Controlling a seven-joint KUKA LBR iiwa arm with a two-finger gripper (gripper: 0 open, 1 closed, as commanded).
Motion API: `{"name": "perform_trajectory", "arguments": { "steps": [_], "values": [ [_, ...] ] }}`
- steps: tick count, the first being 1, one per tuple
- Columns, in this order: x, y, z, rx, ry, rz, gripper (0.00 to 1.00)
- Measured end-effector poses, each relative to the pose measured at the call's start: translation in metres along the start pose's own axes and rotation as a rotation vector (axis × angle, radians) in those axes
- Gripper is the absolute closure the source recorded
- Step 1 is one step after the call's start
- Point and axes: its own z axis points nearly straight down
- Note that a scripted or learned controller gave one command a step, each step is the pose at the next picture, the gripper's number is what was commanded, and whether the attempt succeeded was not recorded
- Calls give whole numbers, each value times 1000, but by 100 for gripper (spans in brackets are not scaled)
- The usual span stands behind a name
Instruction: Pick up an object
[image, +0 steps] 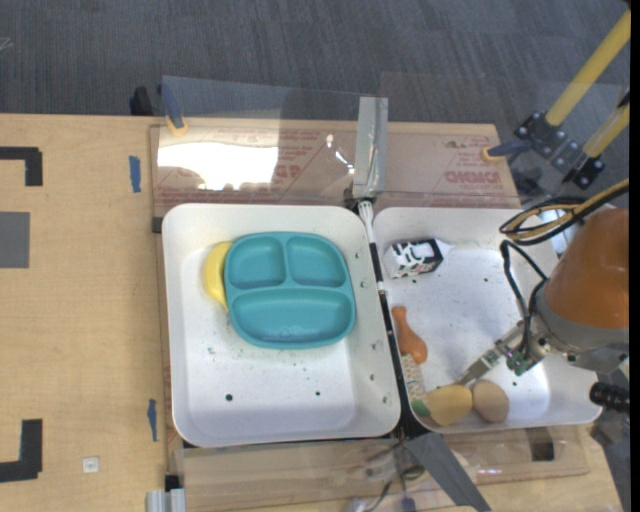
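While I stood by the bench, the arm (590, 285) was reaching in from the right, its orange band sitting over the right-hand bin (470, 300). The gripper (478, 372) hung low over the near part of that bin, slanting down and to the left, with its tip just above two roundish things. Honestly I couldn't tell whether it was clenched or released, since the wrist and a little green board covered most of it. Nothing looked caught in it from where I was.

Those two things were a yellowish-tan potato-looking lump (448, 403) and a paler tan egg-shaped piece (490, 401), lying side by side and touching or close to it, right at the near wall of the bin. The gripper tip was just beside the top of both, maybe brushing them, hard to say.

Also in that bin was an orange carrot-like toy (409, 338), lying along the left wall next to the divider. A small black-and-white patterned thing (415, 256) sat at the far left corner.

Over in the left bin (200, 400), a teal divided plate (290, 290) with three compartments lay in the far half. Something yellow (213, 272) peeked out from under its left edge. Black cables (520, 225) looped above the right bin beside the arm.
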Motion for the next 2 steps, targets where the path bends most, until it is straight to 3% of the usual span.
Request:
{"name": "perform_trajectory", "arguments": {
  "steps": [1, 2],
  "values": [
    [-77, 9, 2, 2, 8, 39, 0],
    [-88, 95, -21, 3, 10, 169, 0]
  ]
}}
